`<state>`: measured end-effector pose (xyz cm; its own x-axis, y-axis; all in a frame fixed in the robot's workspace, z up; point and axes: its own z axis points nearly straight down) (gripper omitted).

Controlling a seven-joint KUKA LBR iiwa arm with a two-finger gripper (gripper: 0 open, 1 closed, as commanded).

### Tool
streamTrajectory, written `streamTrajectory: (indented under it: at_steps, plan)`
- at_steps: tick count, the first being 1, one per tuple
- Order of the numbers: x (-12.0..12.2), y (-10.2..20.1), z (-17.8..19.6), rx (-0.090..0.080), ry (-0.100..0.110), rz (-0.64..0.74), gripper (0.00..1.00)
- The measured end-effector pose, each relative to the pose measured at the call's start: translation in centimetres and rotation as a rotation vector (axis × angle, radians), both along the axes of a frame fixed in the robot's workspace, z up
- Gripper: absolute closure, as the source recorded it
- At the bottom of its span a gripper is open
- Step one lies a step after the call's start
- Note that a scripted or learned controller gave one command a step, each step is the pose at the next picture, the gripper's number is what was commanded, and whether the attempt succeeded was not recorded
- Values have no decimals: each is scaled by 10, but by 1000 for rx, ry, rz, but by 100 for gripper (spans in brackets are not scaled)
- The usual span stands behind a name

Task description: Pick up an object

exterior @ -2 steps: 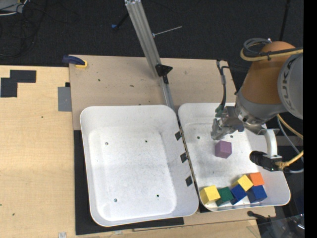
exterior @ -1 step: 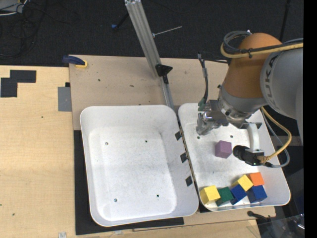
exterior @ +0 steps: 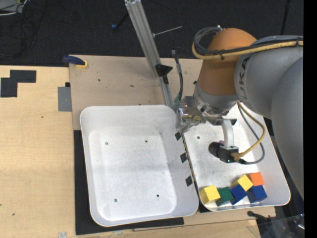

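Observation:
Several small blocks lie clustered in the near corner of the right bin [exterior: 282, 195]: a yellow block [exterior: 209, 193], a green block [exterior: 224, 196], a blue block [exterior: 238, 194], a second yellow block [exterior: 244, 182], an orange block [exterior: 256, 178] and a dark blue block [exterior: 257, 195]. The arm's orange wrist band [exterior: 223, 68] hangs over the far part of that bin. Below it the gripper [exterior: 189, 114] sits near the bin's left wall, well away from the blocks. Nothing shows in its grasp.
The left bin [exterior: 99, 118] lies beside the right one, sharing a divider edge with black tabs [exterior: 183, 156]. A slanted aluminium rail [exterior: 148, 43] rises behind the bins. A black cable end [exterior: 222, 150] dangles over the right bin's floor.

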<state>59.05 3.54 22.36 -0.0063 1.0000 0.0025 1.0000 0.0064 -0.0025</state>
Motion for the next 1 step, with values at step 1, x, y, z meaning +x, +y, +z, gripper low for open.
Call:
streamTrajectory:
  at_steps: [1]
  plan:
    - [12,62,0,0,0,-1,100]
